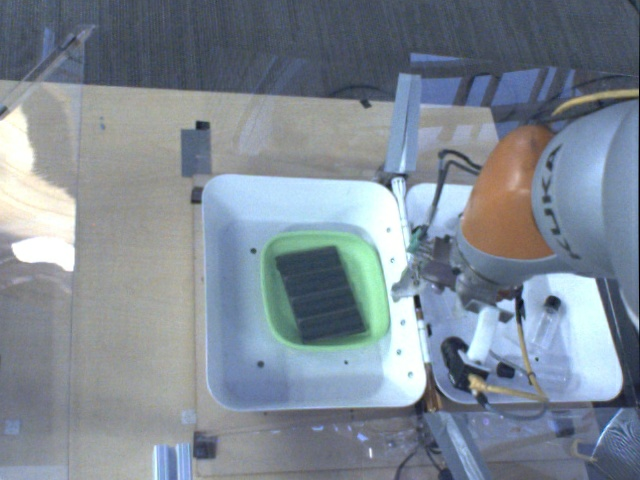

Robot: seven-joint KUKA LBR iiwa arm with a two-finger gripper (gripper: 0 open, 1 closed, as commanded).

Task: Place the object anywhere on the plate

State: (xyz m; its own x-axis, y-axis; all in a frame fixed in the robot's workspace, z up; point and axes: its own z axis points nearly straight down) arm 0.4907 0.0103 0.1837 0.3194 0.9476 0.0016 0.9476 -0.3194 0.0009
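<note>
A green square plate (275, 303) sits in the left white bin (230, 368). A dark grey ridged block (320, 294) lies flat on the plate, slightly turned. My gripper (424, 266) hangs at the wall between the two bins, just right of the plate and under the orange-banded wrist (505, 208). The wrist hides most of it. No object shows in the gripper.
The right bin (600, 368) lies under the arm. In it are a small white cylinder (483, 334) and a clear vial (547, 320). A grey upright post (404, 123) stands behind the bins. The wooden bench (120, 268) stretches to the left.
</note>
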